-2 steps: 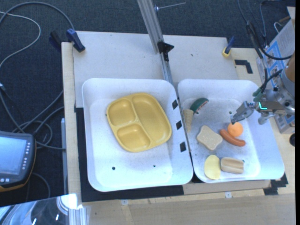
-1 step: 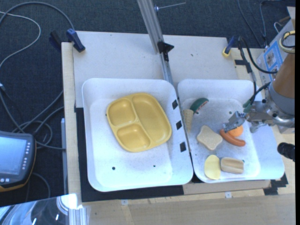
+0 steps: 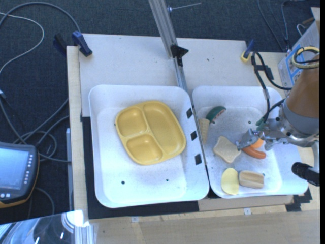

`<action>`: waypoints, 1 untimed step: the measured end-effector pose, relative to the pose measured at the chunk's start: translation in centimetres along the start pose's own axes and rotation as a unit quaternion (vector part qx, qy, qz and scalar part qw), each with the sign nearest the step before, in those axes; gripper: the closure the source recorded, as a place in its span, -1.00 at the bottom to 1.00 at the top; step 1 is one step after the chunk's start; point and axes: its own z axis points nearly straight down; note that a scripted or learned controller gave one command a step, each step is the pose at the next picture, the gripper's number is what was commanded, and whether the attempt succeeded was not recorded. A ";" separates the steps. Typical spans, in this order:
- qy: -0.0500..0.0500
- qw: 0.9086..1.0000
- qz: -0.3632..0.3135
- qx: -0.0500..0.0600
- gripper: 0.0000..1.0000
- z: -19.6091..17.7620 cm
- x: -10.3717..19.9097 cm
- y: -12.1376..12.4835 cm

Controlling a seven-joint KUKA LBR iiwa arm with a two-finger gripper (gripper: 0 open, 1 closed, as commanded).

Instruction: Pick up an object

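My gripper (image 3: 257, 140) is low in the right bin (image 3: 264, 98), reaching in from the right. It is open, with its fingers either side of an orange carrot-like piece (image 3: 254, 152) that lies on the bin floor. A tan bread slice (image 3: 226, 149) lies just left of it. Closer to the front edge are a yellow round piece (image 3: 230, 181) and a light wooden loaf-shaped block (image 3: 251, 179). A green and red item (image 3: 216, 113) sits at the bin's back left, and a beige piece (image 3: 204, 128) leans by the left wall.
The left bin (image 3: 101, 105) holds a yellow divided plate (image 3: 149, 132). A metal post (image 3: 163, 19) rises behind the divider between the bins. Cables (image 3: 261, 72) hang over the right bin's far corner.
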 end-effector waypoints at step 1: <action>0.000 1.000 0.000 0.001 -1.00 5.8 -0.5 -0.9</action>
